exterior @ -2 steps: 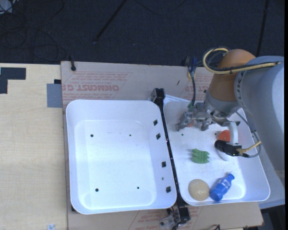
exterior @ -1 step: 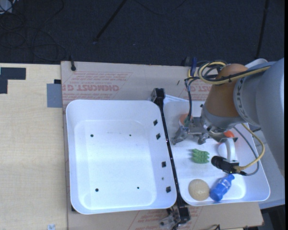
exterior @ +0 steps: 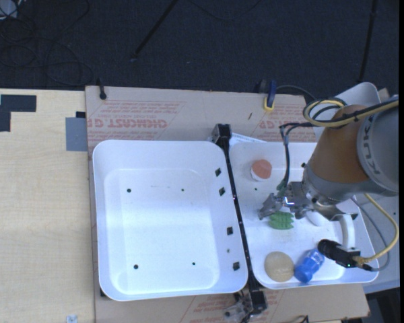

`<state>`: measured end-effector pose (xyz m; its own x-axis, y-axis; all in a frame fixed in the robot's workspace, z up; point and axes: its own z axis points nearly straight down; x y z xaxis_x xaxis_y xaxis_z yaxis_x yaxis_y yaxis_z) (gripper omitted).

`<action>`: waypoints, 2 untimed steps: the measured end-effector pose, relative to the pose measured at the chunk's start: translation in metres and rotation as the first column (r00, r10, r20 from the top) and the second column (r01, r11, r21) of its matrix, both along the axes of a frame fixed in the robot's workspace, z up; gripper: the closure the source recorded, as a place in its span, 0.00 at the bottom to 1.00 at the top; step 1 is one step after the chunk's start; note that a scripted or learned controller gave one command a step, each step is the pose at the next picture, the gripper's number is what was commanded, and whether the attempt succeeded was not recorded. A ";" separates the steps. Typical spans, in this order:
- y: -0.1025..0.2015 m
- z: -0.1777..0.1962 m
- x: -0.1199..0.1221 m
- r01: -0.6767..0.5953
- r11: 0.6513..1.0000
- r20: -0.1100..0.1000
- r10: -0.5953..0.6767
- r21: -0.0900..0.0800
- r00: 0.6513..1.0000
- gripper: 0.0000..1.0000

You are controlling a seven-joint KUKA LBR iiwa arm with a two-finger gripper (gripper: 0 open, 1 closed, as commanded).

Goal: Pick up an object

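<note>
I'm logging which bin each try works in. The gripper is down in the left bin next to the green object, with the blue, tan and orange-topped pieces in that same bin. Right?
Not quite: it is the right bin, not the left. The camera view shows the gripper down beside the green object, with the blue piece, tan piece and orange-topped piece in that same bin.

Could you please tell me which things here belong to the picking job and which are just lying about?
Job: gripper, green object, orange-topped round object, beige lump, blue object, right bin.
Lying about: left bin, cardboard sheet, cables.
</note>
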<state>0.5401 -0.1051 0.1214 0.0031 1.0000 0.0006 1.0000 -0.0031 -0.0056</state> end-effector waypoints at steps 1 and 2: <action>0.000 0.008 0.002 0.003 1.000 0.000 -0.003 0.001 1.000 1.00; 0.000 0.007 0.002 0.004 1.000 0.000 -0.004 0.001 1.000 0.00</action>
<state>0.5418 -0.1050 0.1289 0.0067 1.0000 0.0018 1.0000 -0.0067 -0.0058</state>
